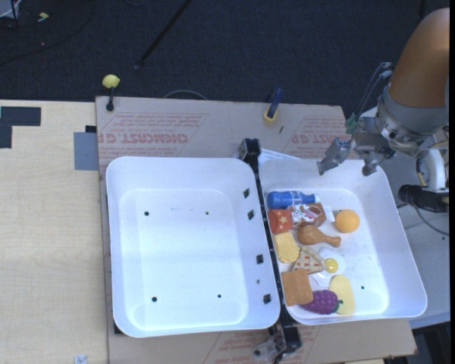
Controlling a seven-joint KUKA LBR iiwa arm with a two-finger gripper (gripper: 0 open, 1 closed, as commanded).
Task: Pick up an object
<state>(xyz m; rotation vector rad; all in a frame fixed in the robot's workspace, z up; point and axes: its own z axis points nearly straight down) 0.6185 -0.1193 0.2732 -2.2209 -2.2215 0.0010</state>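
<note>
- The toys are heaped in the right bin (379, 203) — bottle (292, 199), drumstick (318, 236), orange (347, 221), grapes (321, 302).
- They are judged light, stiff plastic and rather slippery; the drumstick's narrow shank is judged the easiest place to be gripped.
- The gripper (347, 161) is seen spread wide above the bin's far rim — nothing is held or touched.

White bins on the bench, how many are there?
2. One white bin sits on the left of the camera view; the other white bin sits right beside it, holding a pile of toy food.
</note>
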